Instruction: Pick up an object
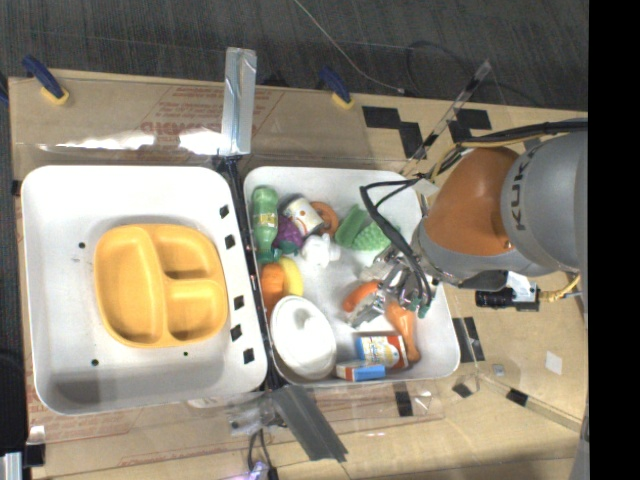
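Your gripper (385, 296) sits low in the right bin (440, 353), over the clutter near its right wall, and the small orange piece (360, 295) looks to be the thing in reach: it lies just left of the fingertips, touching or nearly so. I cannot tell whether the jaws are apart or together (cables and the wrist blur that part), and nothing shows plainly between them, so treat it as not held.

The piece looks like a light, hard plastic toy, smooth and probably slippery, so it may squirt sideways if you pinch it near an end. Take it across its narrow middle. A second orange piece (402, 323) lies just below the gripper and a small labelled bottle (378, 349) beyond that, both close enough to catch a finger. The yellow tray (160, 283) in the left bin (40, 268) is well apart.
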Robot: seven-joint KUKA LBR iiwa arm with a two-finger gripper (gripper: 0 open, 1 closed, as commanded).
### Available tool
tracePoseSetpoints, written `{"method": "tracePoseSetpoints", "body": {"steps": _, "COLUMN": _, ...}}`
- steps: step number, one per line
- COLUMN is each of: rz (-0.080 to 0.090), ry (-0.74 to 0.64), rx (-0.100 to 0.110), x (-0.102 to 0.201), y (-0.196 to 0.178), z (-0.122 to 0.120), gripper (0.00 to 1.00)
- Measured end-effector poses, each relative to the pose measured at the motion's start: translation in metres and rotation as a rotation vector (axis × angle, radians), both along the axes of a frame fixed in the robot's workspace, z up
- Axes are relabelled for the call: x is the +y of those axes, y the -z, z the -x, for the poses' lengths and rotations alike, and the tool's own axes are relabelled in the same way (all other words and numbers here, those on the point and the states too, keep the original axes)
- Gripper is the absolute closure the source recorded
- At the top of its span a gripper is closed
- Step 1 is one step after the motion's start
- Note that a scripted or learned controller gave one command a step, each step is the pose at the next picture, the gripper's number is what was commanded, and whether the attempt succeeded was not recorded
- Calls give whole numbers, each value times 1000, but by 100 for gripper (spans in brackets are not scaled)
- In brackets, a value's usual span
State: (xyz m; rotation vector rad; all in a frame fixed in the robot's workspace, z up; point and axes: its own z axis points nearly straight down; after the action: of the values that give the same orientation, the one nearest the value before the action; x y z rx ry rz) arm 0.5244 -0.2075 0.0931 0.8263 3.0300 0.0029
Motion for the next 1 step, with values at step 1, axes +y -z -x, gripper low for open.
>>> {"method": "tracePoseSetpoints", "body": {"steps": 1, "rz": 0, "ry": 0, "rx": 0, "x": 0, "y": 0, "z": 0, "gripper": 0}}
